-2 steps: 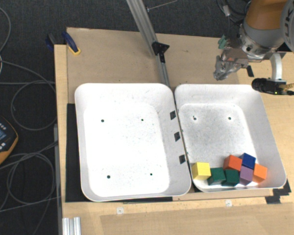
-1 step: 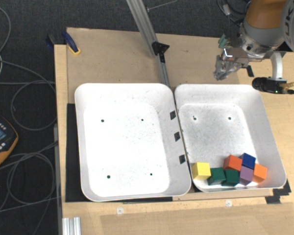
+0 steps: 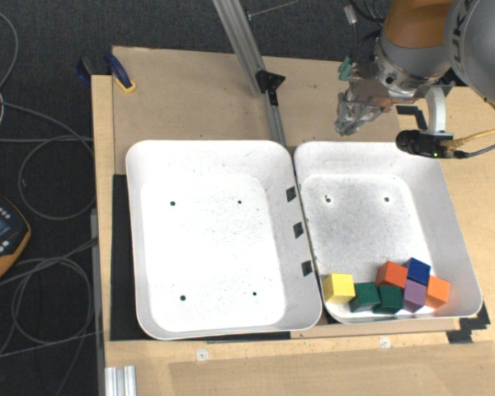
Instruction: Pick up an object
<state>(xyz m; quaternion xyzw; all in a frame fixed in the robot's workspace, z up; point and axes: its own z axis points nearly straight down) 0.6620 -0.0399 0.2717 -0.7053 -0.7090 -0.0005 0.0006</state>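
The small coloured blocks, among them a yellow cube [image 3: 340, 286], two green [image 3: 376, 297], two orange, one blue and one purple, lie clustered in the near corner of the right white bin [image 3: 445, 213]. The gripper [image 3: 351, 122] hangs above the wooden worktop [image 3: 190, 97] just behind this bin; its fingers seem pressed together, pinching nothing.

A pale, matt wooden bench [image 3: 198, 89] is seen beneath two white plastic bins [image 3: 206, 159], smooth but finely speckled. The small blocks [image 3: 388, 289] look matt and painted. The slanted rail [image 3: 241, 31] appears brushed metal.
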